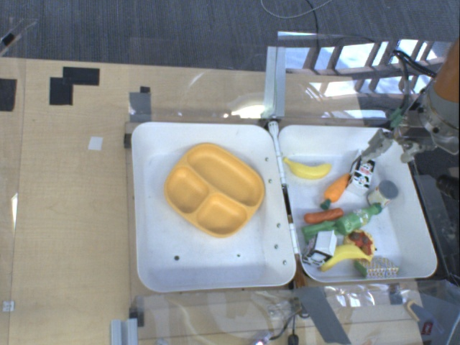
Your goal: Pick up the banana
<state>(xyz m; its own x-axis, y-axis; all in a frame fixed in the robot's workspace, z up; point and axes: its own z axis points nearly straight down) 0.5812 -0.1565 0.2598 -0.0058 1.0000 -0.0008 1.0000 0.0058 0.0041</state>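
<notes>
A yellow banana (307,169) lies on its side at the back left of the right bin (424,254), close to the divider between the bins. A second yellow, banana-like piece (343,256) lies at the front of the same bin among other toys. My gripper (375,148) hangs over the back right part of the right bin, just above a small white carton (363,175). It is well to the right of the banana and apart from it. The grey arm with its orange band (447,81) comes in from the upper right.
An orange divided plate (214,188) sits in the left bin (154,257). The right bin also holds an orange carrot (336,188), a red-orange stick (323,216), a green vegetable (346,223), a grey disc (388,190) and small packets near the front.
</notes>
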